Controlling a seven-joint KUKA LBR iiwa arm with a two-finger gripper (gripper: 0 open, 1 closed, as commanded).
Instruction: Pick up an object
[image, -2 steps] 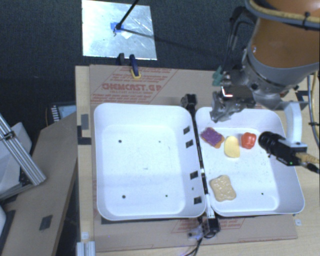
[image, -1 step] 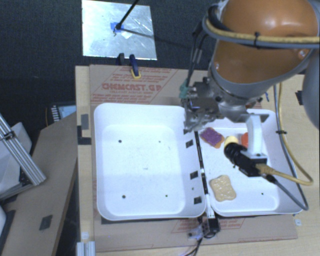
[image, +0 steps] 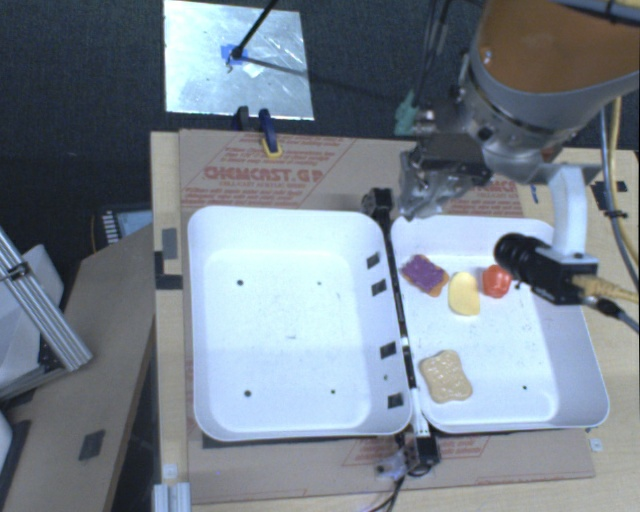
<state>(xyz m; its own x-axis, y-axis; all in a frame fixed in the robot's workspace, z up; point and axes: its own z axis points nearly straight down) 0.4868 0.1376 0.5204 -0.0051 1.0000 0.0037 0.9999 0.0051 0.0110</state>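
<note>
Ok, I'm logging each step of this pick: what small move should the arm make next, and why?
Probably lower and shift the gripper toward the purple piece, the closest of the four items in the right bin. The gripper sits above that bin's far left corner, not over any item, and it holds nothing that I can see.
</note>
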